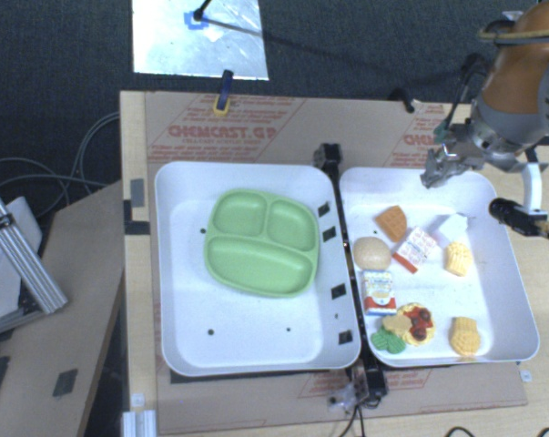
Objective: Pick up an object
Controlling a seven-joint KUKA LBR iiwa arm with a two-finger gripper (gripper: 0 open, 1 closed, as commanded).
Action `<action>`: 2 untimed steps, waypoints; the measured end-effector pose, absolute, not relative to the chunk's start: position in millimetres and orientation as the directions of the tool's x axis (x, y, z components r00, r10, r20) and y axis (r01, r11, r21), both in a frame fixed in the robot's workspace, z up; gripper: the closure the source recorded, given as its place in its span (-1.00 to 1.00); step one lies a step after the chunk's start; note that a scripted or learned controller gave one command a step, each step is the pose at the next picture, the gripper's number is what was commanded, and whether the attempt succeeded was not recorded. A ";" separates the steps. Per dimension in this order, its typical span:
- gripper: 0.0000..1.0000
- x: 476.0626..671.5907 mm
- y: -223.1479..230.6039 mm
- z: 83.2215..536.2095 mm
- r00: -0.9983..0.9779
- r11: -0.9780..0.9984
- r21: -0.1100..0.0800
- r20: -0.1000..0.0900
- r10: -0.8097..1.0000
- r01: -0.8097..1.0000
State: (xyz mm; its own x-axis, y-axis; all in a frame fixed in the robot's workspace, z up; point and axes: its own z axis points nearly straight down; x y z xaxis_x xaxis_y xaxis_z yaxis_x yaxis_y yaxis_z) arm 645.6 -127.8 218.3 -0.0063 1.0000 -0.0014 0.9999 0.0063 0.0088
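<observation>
The right white bin (493, 235) holds several toy foods: an orange waffle piece (392, 222), a beige bun (372, 252), a red-and-white packet (416, 248), a yellow corn piece (457, 259), a small white carton (379, 290), a pizza slice with green (404, 327) and a yellow block (465, 336). My gripper (436, 173) hangs above the far edge of this bin, apart from all of them, with nothing seen between its fingers. The grey arm with its orange band (529, 57) comes in from the upper right.
The left white bin (188, 326) carries a green divided tray (260, 242). A black divider with clips (340, 244) runs between the bins. A shiny sheet (199, 25) lies at the back, and cables trail off the left of the bench.
</observation>
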 end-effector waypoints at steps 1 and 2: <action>1.00 646.6 -127.6 225.2 -0.006 0.006 0.004 0.000 1.000 1.000; 1.00 610.8 -82.2 216.6 -0.008 0.008 -0.002 0.002 1.000 1.000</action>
